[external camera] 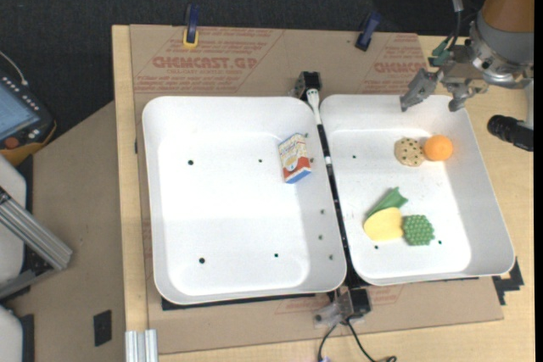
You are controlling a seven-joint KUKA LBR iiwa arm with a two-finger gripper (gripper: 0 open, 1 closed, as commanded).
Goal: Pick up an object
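Note:
My gripper (435, 97) hangs open over the far edge of the right bin (484, 208), with nothing between its two dark fingers. Below it in that bin lie a round cookie (410, 152) and an orange ball (438, 148), touching side by side. Nearer the front of the same bin sit a yellow lemon-like piece (383, 225) with a green leaf (389, 201) and a green bumpy piece (417, 230). A small red, white and blue carton (295, 157) stands in the left bin (170, 182) near its far right corner.
The two white bins rest side by side on a cardboard sheet (246, 55) held by blue clamps (191, 29) at the back. A black bracket (308, 85) sits between the bins at the far edge. Another black fitting (512, 130) lies right of the right bin.

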